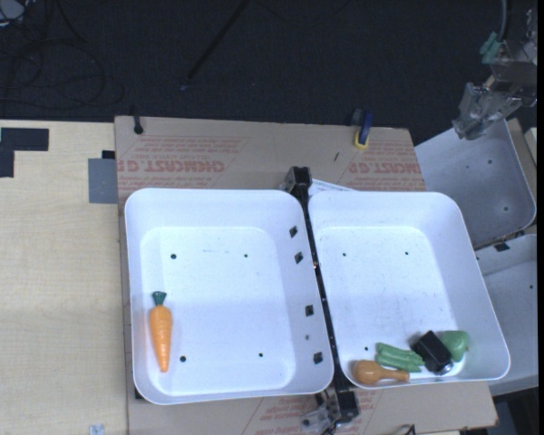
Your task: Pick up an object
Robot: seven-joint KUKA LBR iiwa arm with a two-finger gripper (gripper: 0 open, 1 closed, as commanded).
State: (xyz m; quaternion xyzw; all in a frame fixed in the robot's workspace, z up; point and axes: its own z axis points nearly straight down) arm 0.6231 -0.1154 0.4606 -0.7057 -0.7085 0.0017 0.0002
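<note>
An orange toy carrot (160,332) with a green top lies in the left bin (208,208) near its front left corner. In the right bin's (390,208) front right corner sit a green pod-like piece (399,357), a black block (432,352), a rounded green piece (455,341) and a tan pear-shaped piece (377,372), all close together. My gripper (479,114) hangs high at the far right, beyond the right bin's back right corner and well away from every object, with nothing seen in it.
A black divider (310,279) runs between the two bins. Cardboard (254,157) lies under them, with a yellow and blue clamp (363,131) at its back edge. A grey metal plate (490,184) lies right of the bins, beneath the gripper.
</note>
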